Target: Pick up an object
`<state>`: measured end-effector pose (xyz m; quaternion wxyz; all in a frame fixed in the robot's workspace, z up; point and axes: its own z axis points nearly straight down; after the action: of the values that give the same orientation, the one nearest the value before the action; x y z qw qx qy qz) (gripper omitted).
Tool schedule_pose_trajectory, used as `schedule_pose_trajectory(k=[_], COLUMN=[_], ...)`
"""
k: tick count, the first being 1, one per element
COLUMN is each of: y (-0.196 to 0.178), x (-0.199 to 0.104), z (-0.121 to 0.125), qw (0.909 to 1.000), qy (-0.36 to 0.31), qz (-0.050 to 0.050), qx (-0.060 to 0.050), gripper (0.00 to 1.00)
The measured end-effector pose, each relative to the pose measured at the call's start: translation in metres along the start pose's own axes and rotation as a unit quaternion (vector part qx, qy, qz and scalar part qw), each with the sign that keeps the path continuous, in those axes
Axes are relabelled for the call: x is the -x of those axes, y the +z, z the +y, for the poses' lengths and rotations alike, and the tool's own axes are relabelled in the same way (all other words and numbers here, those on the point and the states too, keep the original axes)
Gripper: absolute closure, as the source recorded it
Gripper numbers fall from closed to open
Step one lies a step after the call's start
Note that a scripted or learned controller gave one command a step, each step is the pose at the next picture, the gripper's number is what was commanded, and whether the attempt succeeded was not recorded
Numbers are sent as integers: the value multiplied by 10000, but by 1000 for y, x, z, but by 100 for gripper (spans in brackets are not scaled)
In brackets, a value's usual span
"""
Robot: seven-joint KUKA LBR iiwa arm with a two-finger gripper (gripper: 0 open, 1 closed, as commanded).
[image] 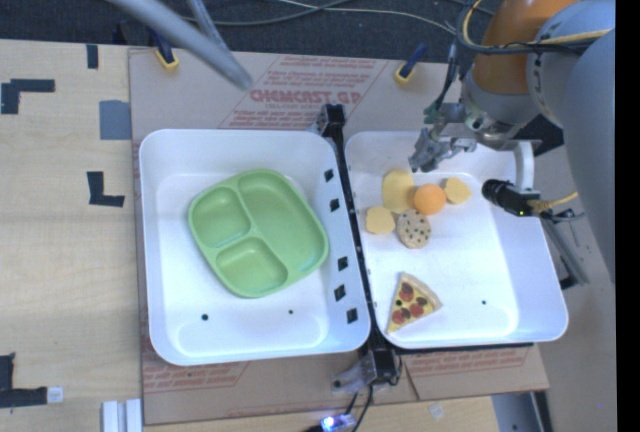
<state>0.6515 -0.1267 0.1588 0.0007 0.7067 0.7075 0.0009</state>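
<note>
In the right bin [500,290] a cluster of small food items lies near the back left: a pale yellow piece [397,187], an orange ball [430,199], a small yellow round [457,190], another yellow round [379,220] and a brown speckled cookie [413,231]. A pizza slice [410,302] lies apart, toward the front. My gripper [428,153] hangs just behind the cluster, above the pale yellow piece and the orange ball, with nothing seen between its fingers.
The left bin [170,320] holds a green divided plate [258,231]. A black divider [343,220] runs between the bins. A black cylindrical part [505,195] of the arm reaches over the right bin's right side. Cables lie behind the bench.
</note>
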Motion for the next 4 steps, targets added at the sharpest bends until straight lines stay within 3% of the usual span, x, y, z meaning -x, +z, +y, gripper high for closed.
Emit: schedule_pose_trajectory(k=[2, 4], y=[-102, -102], x=[5, -93], z=[9, -20], qw=[10000, 10000], qy=[-1, -16], qz=[-5, 3], qx=[12, -26], gripper=[100, 100])
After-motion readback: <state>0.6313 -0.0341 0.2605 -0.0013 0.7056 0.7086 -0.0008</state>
